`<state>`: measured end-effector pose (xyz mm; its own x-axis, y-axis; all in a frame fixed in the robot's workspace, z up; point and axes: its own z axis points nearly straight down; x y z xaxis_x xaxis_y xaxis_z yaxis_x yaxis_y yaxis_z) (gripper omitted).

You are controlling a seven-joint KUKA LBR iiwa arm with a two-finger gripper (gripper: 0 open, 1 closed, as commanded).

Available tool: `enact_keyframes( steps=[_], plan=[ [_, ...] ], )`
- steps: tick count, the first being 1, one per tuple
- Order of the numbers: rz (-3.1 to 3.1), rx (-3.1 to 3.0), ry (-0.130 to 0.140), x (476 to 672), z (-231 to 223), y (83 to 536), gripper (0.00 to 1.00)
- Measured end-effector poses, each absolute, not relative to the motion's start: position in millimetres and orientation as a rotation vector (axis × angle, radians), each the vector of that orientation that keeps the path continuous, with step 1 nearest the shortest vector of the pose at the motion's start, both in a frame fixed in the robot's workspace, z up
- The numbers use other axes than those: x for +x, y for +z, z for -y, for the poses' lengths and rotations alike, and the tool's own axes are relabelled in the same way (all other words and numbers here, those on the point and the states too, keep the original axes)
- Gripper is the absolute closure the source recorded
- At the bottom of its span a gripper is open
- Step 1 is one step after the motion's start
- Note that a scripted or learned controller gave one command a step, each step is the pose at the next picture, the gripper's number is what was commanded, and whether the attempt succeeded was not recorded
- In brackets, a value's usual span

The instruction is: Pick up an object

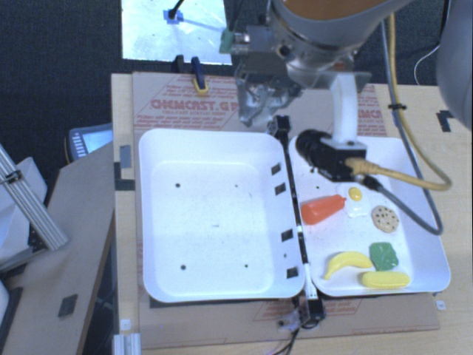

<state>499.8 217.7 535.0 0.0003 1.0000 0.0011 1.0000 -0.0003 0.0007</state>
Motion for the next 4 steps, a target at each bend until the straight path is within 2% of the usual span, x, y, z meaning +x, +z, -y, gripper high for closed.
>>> enact_keyframes(
  steps=[1,2,4],
  plan=[
    [2.225,-2.218,-0.002,485.9,-215.9,535.0,1.00],
    [2.223,-2.223,-0.005,541.3,-234.7,534.5,1.00],
    [2.225,-2.221,-0.010,539.4,-234.5,557.5,1.00]
  ],
)
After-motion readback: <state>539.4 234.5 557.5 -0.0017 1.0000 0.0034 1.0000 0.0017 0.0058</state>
